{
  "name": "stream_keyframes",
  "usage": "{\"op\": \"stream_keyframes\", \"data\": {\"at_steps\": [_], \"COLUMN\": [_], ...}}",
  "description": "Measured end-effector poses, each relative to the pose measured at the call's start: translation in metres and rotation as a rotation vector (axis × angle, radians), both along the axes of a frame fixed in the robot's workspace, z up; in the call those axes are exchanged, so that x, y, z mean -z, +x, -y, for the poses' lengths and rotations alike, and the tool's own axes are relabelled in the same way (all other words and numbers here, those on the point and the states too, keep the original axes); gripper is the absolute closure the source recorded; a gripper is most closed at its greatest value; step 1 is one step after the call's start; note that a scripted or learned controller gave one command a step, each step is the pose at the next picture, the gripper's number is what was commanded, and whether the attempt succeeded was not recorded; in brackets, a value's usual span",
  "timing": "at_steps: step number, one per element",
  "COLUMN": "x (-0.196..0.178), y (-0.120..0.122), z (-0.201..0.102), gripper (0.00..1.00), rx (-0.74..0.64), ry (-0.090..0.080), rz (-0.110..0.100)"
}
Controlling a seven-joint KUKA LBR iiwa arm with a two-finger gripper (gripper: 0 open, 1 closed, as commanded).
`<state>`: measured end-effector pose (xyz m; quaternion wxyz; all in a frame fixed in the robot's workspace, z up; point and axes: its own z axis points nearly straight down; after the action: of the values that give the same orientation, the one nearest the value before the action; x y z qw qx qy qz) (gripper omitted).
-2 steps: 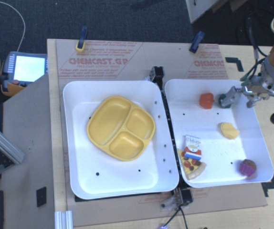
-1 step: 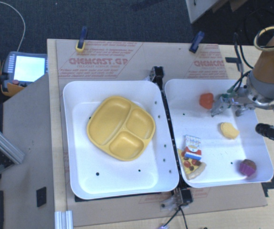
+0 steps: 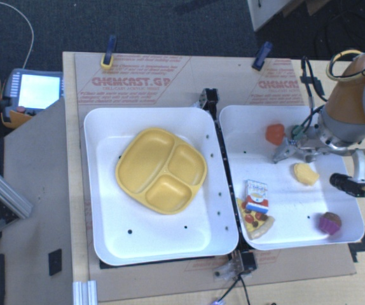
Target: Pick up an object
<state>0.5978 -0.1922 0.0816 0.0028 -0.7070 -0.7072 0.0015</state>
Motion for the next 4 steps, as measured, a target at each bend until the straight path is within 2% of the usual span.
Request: {"op": "stream_keyframes", "data": {"at_steps": [1,2,3,4], "x": [-0.014,-0.077,-0.136,-0.18], "y": [0.002,0.009,0.006,0.005], "z": [0.001,0.006,-0.002,-0.001], "gripper": [1.0,1.0,1.0,1.0], "rx": [0.0,-0.001,-0.002,-0.001], "ry": [-0.003,-0.005,-0.005,-0.005], "rz": [0.007,0.014,0.015,0.014]}}
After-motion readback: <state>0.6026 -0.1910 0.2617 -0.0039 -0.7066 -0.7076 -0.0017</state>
